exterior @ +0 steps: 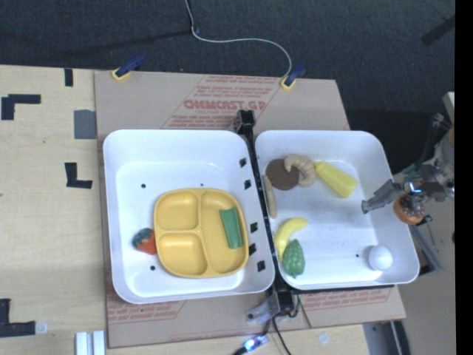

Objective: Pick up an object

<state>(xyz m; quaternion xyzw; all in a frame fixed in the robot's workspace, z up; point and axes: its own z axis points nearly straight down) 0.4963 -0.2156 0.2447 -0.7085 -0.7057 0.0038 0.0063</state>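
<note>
Just then the gripper (372,204) hung at the right bin's (369,145) right edge, and whether it was released or clenched could not be told. A white ball (380,257) lay below it near the bin's corner, apart from it; a yellow corn cob (335,178) sat to its upper left.

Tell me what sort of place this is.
Probably a robotics lab's grasping test bench: two white bins sit on a clamped cardboard sheet, toy foods like a banana lie in them, and a gripper reaches in.
</note>
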